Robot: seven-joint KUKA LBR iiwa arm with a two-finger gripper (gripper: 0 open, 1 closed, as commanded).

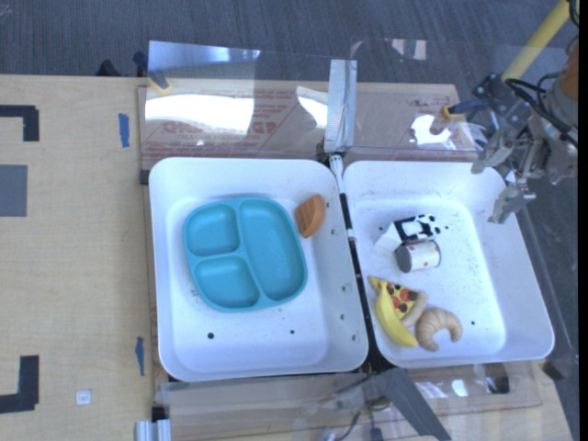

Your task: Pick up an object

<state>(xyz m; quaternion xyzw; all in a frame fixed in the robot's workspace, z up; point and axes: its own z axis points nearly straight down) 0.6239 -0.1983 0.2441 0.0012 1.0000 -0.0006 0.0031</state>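
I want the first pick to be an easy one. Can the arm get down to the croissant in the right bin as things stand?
Probably yes. The croissant lies uncovered near the right bin's front, touching only the banana on one side. The pincer sits above that bin's far right rim.

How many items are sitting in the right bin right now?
4: a black-and-white toy at centre, a grey cylinder just below it, a banana and a croissant at the front.
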